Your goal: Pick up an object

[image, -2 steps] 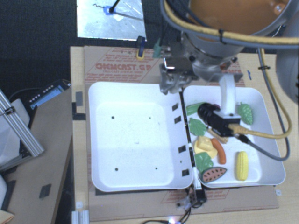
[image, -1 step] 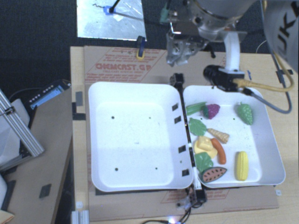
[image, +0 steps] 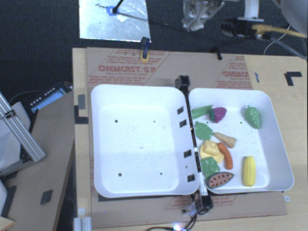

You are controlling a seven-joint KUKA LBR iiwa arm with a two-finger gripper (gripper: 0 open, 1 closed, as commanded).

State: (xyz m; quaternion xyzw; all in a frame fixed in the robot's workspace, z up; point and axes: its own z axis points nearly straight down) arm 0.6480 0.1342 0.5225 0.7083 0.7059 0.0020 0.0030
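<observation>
While the fingers (image: 195, 24) hang spread and unladen, the corn (image: 249, 171) lies well apart.

My robotics lab: two shallow white bins (image: 139, 93) sit clipped together on a protective cardboard sheet (image: 125, 64) covering the table (image: 79, 61). Plastic toy food (image: 216, 146) serves as test stock in the right-hand bin. Loose cables (image: 274, 30) and aluminium framing (image: 19, 131) stand over dark carpet (image: 38, 28) beyond the table's far and left edges.
</observation>
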